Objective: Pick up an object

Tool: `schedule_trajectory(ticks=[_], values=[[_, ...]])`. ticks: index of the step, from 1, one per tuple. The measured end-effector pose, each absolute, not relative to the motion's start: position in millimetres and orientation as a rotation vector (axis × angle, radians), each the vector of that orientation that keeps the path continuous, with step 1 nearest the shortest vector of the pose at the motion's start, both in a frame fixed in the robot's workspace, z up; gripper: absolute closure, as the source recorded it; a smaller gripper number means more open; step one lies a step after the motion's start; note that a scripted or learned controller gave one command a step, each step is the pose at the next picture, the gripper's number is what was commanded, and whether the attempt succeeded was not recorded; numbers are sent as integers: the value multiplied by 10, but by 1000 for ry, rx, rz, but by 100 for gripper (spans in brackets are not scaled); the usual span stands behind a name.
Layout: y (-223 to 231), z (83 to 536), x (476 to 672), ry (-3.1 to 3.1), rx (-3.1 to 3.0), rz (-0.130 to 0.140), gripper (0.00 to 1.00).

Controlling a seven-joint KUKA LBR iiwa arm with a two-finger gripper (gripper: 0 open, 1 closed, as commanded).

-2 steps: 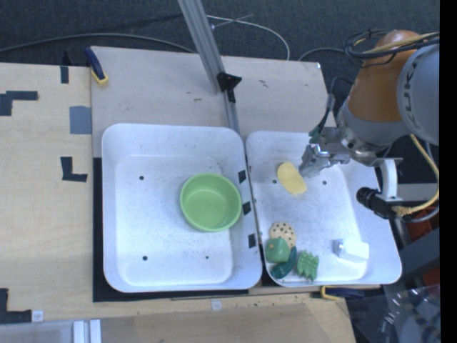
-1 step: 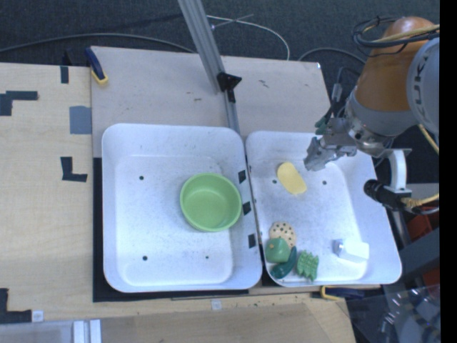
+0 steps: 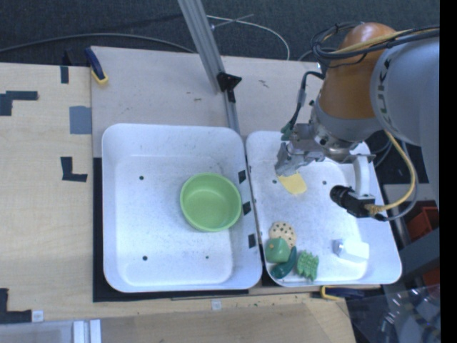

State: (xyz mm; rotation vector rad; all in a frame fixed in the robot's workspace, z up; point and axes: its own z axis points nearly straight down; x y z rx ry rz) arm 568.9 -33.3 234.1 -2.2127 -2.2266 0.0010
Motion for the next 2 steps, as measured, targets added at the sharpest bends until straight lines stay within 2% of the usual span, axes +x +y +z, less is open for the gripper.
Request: schedule_trajectory(ticks=[1, 2], values=[[119, 2369, 5635, -2227, -2212, 1, 100], [626, 2237, 5487, -2226, -2212, 4, 100]])
